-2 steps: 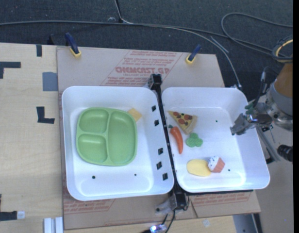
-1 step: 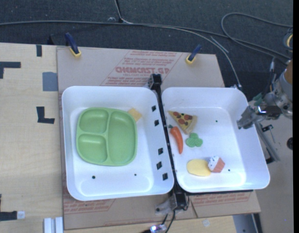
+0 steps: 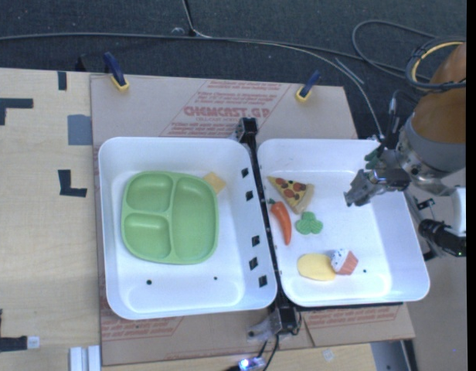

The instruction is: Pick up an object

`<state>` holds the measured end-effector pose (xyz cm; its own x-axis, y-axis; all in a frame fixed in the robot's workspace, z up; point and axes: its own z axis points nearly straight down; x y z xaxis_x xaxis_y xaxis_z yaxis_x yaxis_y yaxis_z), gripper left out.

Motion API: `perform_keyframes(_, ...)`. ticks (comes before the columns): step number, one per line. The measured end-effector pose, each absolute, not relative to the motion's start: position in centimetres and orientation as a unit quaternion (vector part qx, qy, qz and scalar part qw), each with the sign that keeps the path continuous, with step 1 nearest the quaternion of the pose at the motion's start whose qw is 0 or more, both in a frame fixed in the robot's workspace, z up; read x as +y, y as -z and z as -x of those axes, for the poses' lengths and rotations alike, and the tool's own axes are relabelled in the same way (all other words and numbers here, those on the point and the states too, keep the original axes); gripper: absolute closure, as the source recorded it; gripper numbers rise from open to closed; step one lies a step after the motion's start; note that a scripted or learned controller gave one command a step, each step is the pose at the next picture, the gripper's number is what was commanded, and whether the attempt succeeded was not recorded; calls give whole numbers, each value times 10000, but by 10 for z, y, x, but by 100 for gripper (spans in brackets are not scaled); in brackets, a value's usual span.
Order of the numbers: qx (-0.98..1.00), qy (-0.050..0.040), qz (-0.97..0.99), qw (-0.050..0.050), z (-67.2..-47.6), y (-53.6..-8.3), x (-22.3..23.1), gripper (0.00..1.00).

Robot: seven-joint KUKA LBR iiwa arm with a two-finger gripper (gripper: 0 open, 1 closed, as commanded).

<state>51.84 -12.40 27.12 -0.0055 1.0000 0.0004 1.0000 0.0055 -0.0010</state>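
Near edge, lower centre of the frame: black clamp hardware [image 3: 275, 323] where the two bins meet.

Right bin [image 3: 392, 280], lower part: yellow lemon-like piece [image 3: 316, 267] with a small red-and-white piece [image 3: 345, 262] touching its right side. Just above, green broccoli-like piece [image 3: 308, 224]. Left of that, orange carrot [image 3: 281, 221] lying roughly along the divider, near the bin's left wall. Above the carrot, pizza slice [image 3: 291, 192], tip pointing upper left.

Left bin [image 3: 114, 277]: green divided plate [image 3: 170, 216] flat in the middle, three compartments. Small yellow piece [image 3: 215, 182] touching the plate's upper right corner.

Gripper [image 3: 357, 195] sits over the right bin's upper right area, right of the pizza slice and well apart from every object. Fingers point down-left; nothing between them. Can't tell how far open, they read as one dark blur at this angle.

Arm body [image 3: 439, 130] enters from the right edge of the frame, orange band at the top.

Further back: cardboard sheet [image 3: 222, 103] under both bins, held to the table [image 3: 29, 207] by two blue-and-yellow clamps [image 3: 114, 71] at its upper corners. Black cables [image 3: 222, 41] run across the dark floor at the top of the frame.
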Motion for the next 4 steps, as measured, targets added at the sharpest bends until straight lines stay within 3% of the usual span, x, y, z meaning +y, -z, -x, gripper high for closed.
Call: perform_keyframes(4,-7090,-3,7052,5,-580,-236,65,100)
